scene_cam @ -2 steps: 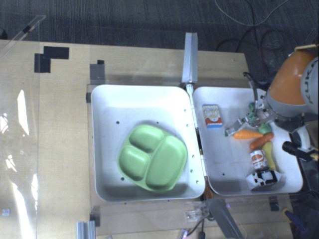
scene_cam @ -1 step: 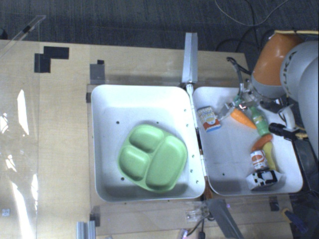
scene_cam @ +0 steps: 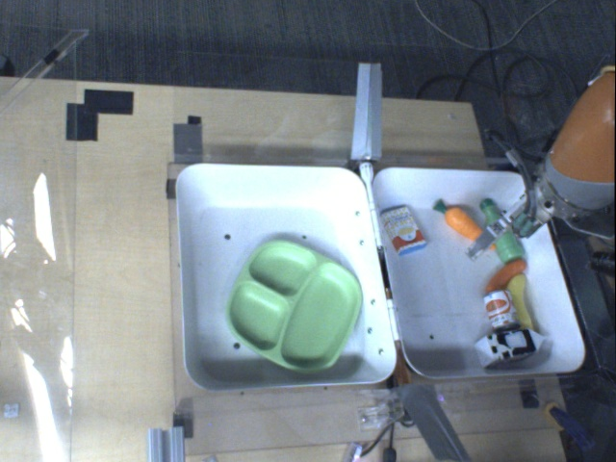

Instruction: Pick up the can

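The can point(scene_cam: 497, 308) is small and white with a red-orange label, and it stands in the front right part of the right bin point(scene_cam: 433, 335). A yellow banana-like toy point(scene_cam: 521, 303) lies against its right side, and a black-and-white object point(scene_cam: 507, 346) sits just in front of it. My gripper point(scene_cam: 494, 236) hangs over the back right of the same bin, above a green toy vegetable point(scene_cam: 508, 248). It is well behind the can and apart from it. The grey arm with its orange band point(scene_cam: 589, 142) comes in from the right.
The right bin also holds a small white, orange and blue carton point(scene_cam: 404, 229), an orange carrot toy point(scene_cam: 463, 222) and a red-orange toy point(scene_cam: 504, 276). A green divided plate point(scene_cam: 295, 303) fills much of the left bin point(scene_cam: 207, 210). A metal post point(scene_cam: 367, 114) stands behind the bins.
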`<state>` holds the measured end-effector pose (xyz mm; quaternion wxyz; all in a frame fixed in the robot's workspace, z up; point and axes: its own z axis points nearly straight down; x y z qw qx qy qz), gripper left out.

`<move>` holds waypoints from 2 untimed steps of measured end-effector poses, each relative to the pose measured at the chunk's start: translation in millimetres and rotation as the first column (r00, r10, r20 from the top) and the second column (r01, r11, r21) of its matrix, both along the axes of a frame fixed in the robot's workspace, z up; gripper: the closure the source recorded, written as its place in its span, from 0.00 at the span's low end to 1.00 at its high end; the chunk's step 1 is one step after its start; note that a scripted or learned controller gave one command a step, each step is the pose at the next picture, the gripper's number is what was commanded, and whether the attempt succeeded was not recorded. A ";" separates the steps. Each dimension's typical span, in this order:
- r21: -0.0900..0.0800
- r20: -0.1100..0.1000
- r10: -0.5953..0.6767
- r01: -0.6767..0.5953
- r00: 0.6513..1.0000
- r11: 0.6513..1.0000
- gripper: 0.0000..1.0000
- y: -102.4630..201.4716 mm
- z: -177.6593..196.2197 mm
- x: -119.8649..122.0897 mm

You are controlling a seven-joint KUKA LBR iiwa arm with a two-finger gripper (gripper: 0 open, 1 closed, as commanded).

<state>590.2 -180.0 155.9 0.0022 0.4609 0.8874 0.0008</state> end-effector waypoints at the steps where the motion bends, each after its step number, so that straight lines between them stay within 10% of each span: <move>1: -0.003 0.003 0.327 -0.326 0.945 0.945 0.00 7.1 -66.0 -64.9; 2: -0.003 0.009 0.326 -0.326 0.945 0.945 1.00 8.1 -56.2 -62.3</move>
